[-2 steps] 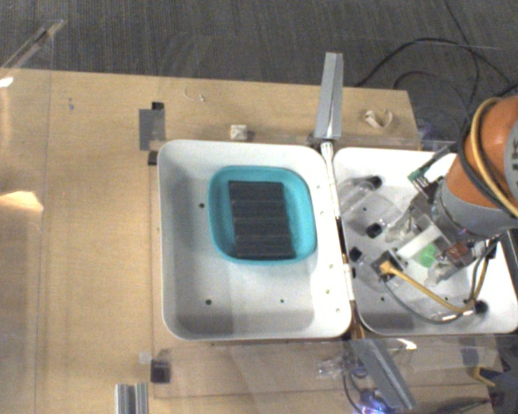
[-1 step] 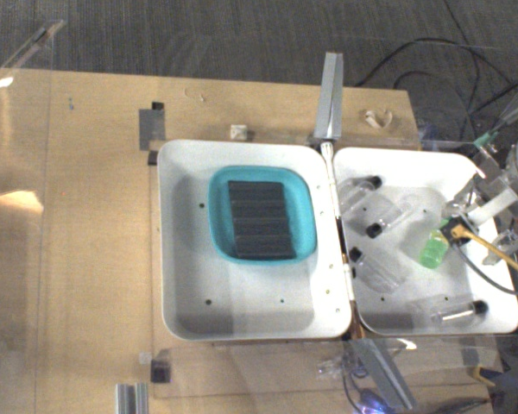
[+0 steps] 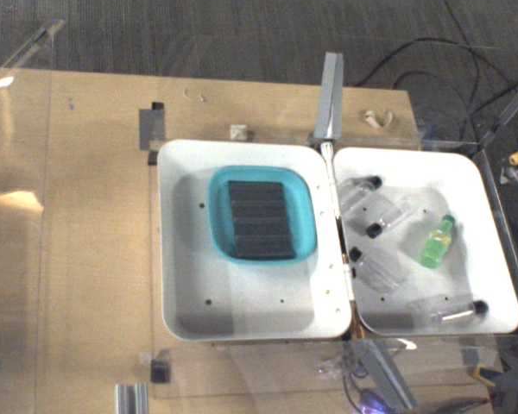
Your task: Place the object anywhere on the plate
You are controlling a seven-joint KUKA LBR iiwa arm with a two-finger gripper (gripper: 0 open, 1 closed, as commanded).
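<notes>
A teal plate (image 3: 303,214) with a dark ribbed insert lies in the left bin (image 3: 181,257). The right bin (image 3: 492,257) holds a small green bottle (image 3: 436,243) lying tilted, and several clear plastic bottles with black caps, such as a clear bottle (image 3: 363,190) at the bin's upper left and a clear bottle (image 3: 453,310) near the lower right.
A grey upright post (image 3: 330,102) stands at the back between the two bins. Cables lie on the floor behind the right bin. The wooden bench stretches to the left of the bins.
</notes>
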